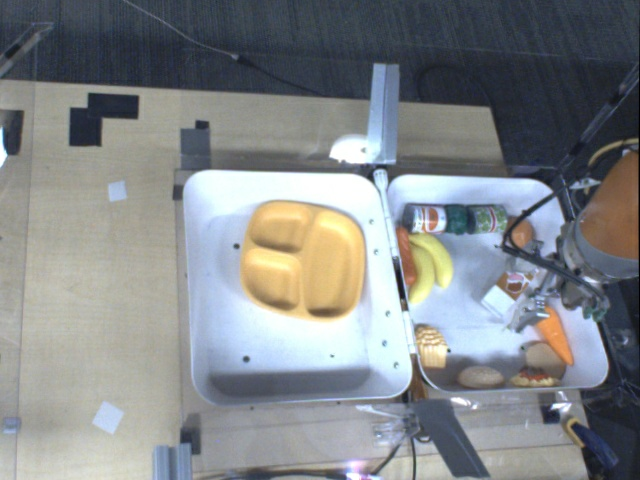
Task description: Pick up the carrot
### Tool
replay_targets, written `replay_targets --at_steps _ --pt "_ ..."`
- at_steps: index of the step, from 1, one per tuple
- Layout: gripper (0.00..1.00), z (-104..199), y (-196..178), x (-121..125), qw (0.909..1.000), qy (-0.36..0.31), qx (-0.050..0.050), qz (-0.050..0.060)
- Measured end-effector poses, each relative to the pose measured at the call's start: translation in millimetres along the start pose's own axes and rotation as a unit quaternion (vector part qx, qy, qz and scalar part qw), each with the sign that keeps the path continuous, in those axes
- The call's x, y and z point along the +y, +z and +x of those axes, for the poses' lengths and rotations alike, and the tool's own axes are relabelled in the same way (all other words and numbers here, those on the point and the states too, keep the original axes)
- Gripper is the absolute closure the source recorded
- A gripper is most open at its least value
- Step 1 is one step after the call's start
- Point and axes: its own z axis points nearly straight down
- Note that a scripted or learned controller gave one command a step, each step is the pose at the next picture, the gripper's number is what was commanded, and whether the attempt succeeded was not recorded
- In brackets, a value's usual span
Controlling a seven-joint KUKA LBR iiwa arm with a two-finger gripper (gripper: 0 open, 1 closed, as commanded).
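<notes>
Carrot lies tilted in the right bin, near its right wall, its thick end toward the arm. The pincer hangs just left of the carrot's upper end, touching or nearly so; whether its fingers are spread or closed cannot be told. Also in this bin: a can on its side along the far wall, bananas beneath it, and a small carton beside the pincer. The left bin holds a yellow divided plate. Both bins sit on a wooden table.
</notes>
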Motion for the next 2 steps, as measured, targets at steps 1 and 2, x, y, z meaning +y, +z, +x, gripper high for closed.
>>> replay_targets --at_steps 1,2 --pt "0.00 -0.2 8.0 23.3 0.9986 0.052 0.007 0.001" --pt "1.00 2.7 3.2 24.3 0.9986 0.050 0.014 0.000"
